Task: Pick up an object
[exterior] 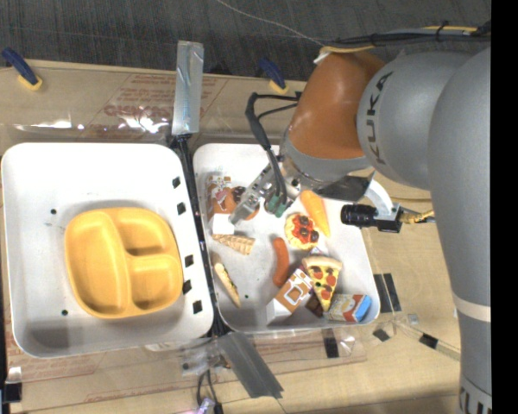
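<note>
The right bin [360, 247] holds several toy foods. A brown pastry [224, 198] lies at its upper left, with a waffle cone [234, 244] and a pale breadstick [227, 284] below it. Mid-bin lie a red sausage [281, 260], a round berry tart [301, 229] and an orange carrot [316, 211]. A pizza slice [326, 281], a brown patterned block [293, 292] and a small carton [350, 307] sit near the front. My gripper [257, 200] hangs low over the bin's upper left, right beside the pastry and just above the cone.
The left bin [34, 179] carries a yellow divided plate [122, 260]. A raised wall [192, 231] with black clips separates the two bins. The arm's orange band [337, 110] and grey body cover the right bin's far right corner. Cables [259, 132] loop above the gripper.
</note>
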You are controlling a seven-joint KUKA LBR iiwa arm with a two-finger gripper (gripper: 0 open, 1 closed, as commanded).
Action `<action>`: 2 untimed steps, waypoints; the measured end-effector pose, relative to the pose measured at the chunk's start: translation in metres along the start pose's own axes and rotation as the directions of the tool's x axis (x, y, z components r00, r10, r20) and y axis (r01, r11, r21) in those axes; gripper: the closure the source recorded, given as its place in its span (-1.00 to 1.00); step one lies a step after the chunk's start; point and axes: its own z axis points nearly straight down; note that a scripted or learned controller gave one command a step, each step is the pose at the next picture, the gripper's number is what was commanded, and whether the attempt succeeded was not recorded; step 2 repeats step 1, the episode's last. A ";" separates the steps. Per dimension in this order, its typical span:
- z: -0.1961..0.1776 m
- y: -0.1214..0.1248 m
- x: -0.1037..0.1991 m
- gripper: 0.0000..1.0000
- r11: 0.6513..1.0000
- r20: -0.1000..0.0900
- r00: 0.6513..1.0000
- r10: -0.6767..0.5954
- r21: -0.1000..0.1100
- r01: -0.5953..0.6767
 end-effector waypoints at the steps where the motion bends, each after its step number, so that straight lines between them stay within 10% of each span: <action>1: -0.044 0.068 -0.020 1.00 1.000 -0.002 1.000 0.027 0.002 -0.027; 2: -0.044 0.068 -0.020 1.00 1.000 -0.002 1.000 0.027 0.002 -0.027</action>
